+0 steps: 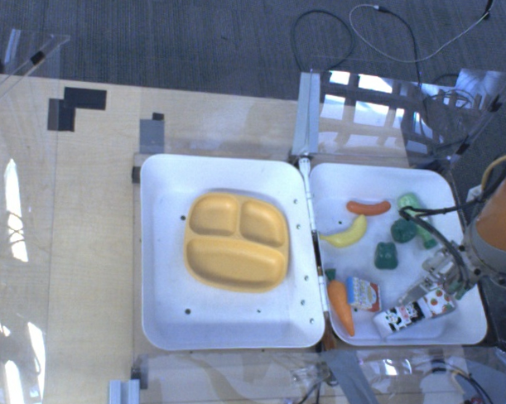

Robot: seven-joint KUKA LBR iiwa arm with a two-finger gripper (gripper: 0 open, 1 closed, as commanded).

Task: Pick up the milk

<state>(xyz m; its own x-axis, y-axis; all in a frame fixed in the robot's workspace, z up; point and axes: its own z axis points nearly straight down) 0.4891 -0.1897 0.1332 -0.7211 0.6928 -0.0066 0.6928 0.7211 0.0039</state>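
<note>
The milk (415, 311), a cow-patterned carton, lies on its side just below-left of the end effector (440, 276), long axis slanting from lower left up toward it, touching or nearly so; whether the end effector is open or closed, I cannot tell.

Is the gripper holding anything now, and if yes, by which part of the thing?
It cannot be told. The gripper is right at the upper end of the milk carton in the right bin, but a grasp is not visible.
</note>
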